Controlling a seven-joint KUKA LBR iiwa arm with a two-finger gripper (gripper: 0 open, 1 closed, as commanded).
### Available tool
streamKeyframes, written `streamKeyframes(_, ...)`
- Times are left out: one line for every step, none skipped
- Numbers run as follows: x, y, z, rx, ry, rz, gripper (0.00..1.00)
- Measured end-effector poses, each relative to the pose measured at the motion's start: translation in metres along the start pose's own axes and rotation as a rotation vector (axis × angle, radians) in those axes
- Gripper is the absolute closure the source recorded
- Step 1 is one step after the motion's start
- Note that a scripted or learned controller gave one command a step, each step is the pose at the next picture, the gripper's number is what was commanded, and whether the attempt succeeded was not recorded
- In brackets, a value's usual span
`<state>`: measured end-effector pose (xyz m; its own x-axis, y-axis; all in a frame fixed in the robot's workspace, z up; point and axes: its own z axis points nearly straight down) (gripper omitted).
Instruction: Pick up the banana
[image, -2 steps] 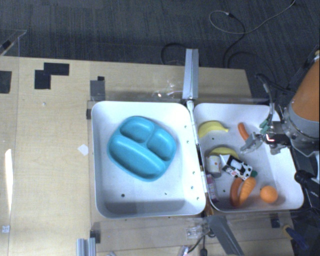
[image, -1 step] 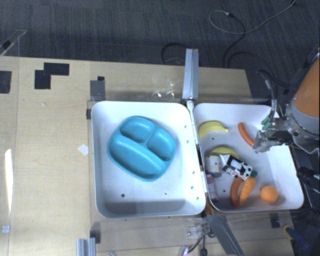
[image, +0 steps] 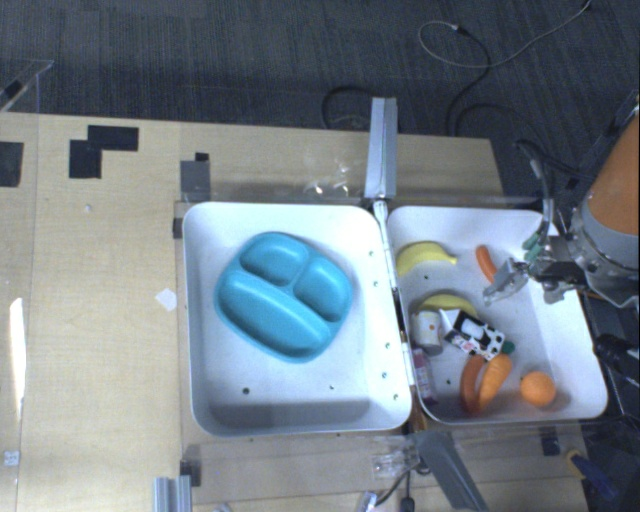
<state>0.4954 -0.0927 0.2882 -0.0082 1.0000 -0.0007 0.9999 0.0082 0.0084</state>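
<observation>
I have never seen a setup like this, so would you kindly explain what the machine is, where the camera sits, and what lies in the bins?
A single camera looks down at a slant on a bench with two shallow white bins. The grey arm with an orange band, reaching in from the right, is a robot. Its hand hangs over the right bin and holds nothing. The left bin contains a blue divided plate. The right bin has two yellow bananas, carrots, an orange and a black-and-white toy.

One fixed camera above my bench (image: 100, 300), slanted down on both bins, seemingly mid-distance; I enter right.
</observation>
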Motion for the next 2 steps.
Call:
streamKeyframes(0.046,0.069,0.105,0.007,0.001,0.007,0.0)
streamKeyframes(0.001,0.124,0.201,-0.003,0.0,0.103,0.0)
